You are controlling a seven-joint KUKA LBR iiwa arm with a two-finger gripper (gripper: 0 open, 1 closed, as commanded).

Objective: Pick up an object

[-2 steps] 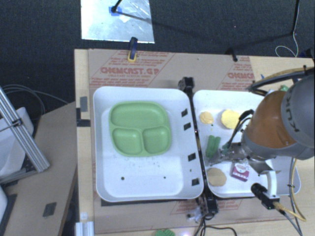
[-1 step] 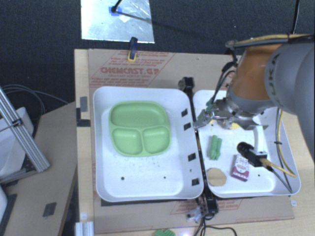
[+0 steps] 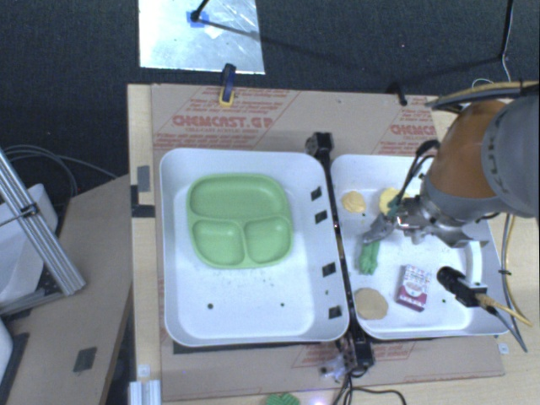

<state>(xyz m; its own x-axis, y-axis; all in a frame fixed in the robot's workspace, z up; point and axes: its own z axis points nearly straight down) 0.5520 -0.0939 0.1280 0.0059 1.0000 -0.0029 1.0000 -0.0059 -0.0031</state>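
Note:
In the right bin (image 3: pixel 481 323) lie several small items. A green piece (image 3: pixel 369 257) rests near the bin's left wall. A pale yellow round piece (image 3: pixel 353 202) and a brighter yellow one (image 3: pixel 388 199) sit toward the back. A tan disc (image 3: pixel 370 304) lies at the front left, with a red and white packet (image 3: pixel 413 288) beside it. My gripper (image 3: pixel 381 229) hangs low over the bin, just above the top end of the green piece and below the yellow ones. Nothing visibly sits in its grasp.
The left bin (image 3: pixel 181 310) holds a light green divided plate (image 3: pixel 240 219). A black divider (image 3: pixel 334 243) with clips runs between the bins. The grey and orange arm (image 3: pixel 477 167) covers the right bin's back right part. Cables trail at the front right corner (image 3: pixel 498 306).

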